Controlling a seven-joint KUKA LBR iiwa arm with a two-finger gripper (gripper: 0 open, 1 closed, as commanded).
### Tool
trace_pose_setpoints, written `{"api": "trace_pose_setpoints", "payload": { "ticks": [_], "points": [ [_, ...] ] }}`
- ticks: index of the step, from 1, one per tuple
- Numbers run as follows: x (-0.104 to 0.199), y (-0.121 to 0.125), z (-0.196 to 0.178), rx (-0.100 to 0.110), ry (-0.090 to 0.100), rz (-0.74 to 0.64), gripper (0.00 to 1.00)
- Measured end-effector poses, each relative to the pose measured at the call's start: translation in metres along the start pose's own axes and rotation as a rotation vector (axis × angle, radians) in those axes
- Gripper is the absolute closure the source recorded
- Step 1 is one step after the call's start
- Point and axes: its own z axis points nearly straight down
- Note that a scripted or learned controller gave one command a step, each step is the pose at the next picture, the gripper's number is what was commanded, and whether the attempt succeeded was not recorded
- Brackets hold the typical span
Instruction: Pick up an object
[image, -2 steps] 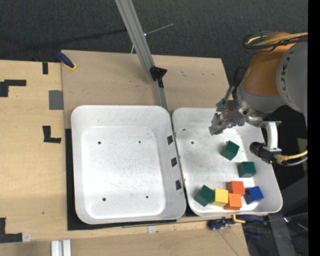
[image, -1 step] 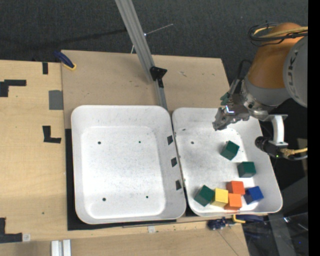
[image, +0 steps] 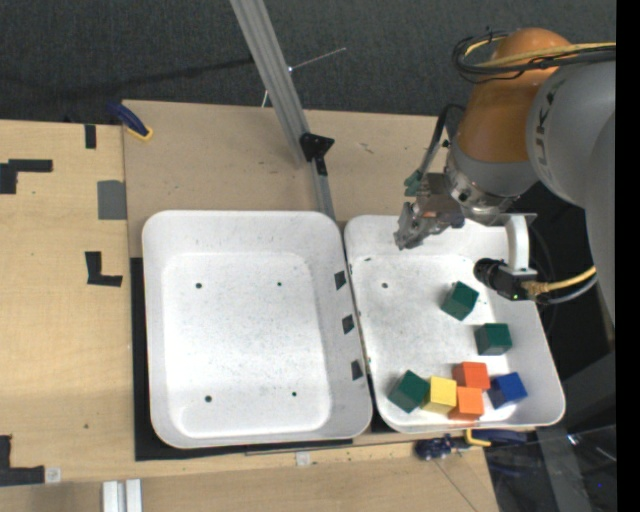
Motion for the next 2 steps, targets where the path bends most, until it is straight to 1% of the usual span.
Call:
{"api": "trace_pose_setpoints", "payload": {
  "ticks": [1, 2],
  "points": [
    [0.043, 0.016, 0.003, 0.001, 0.000, 0.001, 1.00],
    [0.096, 0.024, -0.002, 0.000, 0.000, -0.001, 1.00]
  ]
}}
